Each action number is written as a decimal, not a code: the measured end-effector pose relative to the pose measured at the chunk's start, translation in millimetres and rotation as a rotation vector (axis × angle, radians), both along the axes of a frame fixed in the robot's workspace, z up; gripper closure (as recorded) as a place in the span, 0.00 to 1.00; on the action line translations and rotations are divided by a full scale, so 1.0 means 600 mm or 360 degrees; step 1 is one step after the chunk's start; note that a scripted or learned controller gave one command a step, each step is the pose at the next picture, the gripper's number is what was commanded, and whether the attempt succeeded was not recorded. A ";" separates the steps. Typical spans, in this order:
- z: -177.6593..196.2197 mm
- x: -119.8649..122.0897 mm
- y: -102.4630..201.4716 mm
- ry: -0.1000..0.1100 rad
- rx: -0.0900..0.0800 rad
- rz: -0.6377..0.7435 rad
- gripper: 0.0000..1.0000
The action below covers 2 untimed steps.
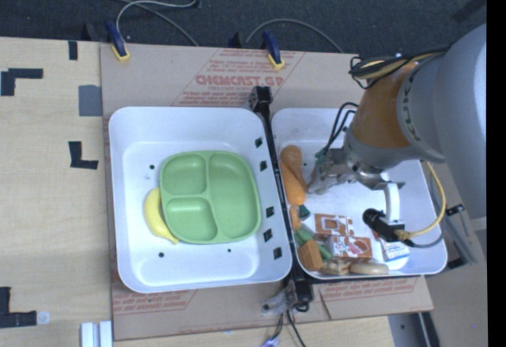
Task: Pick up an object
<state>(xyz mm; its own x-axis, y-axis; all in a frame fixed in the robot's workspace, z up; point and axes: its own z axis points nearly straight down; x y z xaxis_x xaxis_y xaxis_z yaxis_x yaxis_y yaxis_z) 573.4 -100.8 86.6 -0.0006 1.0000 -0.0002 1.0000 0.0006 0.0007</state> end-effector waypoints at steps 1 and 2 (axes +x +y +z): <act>0.052 0.136 -0.104 0.0000 -0.0003 0.0000 0.00; 0.048 0.021 -0.191 0.0005 -0.0002 -0.0002 0.00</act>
